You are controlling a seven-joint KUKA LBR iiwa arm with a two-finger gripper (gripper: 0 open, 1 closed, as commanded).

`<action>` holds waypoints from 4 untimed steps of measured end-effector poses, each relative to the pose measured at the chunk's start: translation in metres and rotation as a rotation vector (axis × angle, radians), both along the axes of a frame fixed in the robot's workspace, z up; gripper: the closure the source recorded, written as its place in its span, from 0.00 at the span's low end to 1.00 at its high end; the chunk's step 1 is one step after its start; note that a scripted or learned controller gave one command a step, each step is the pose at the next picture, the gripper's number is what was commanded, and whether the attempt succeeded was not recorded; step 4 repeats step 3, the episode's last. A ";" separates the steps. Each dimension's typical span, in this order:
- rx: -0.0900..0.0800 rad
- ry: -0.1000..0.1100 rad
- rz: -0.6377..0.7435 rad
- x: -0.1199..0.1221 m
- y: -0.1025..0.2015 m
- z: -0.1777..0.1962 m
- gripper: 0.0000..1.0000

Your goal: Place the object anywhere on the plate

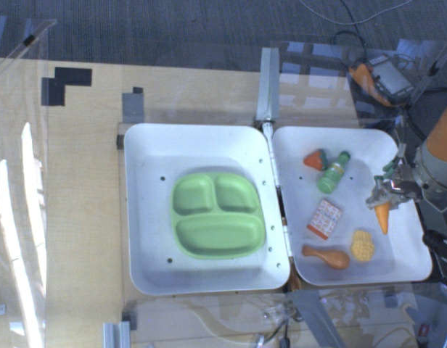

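A green three-compartment plate [218, 216] lies in the middle of the left bin [147, 194]. My gripper [387, 193] is over the right side of the right bin [408, 267], at the end of the arm that comes in from the right. An orange carrot [384, 219] pokes out below the gripper with its tip toward the front. Its green top [389, 167] shows just behind the gripper. The gripper looks shut on the carrot's upper half, which it hides.
The right bin also holds a green bottle [333, 172], a red-orange toy [315, 159], a small cracker box [324, 218], a brown drumstick [326, 255] and a yellow corn piece [363, 246]. A raised divider [276, 194] separates the bins.
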State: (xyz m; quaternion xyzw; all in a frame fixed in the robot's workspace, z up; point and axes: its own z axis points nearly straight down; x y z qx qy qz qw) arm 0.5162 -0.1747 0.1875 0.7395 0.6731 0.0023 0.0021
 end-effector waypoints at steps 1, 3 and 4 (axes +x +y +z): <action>0.000 0.001 0.046 0.013 0.133 0.015 1.00; 0.000 0.002 0.281 0.007 0.225 -0.003 0.00; 0.000 0.002 0.281 0.007 0.225 -0.003 0.00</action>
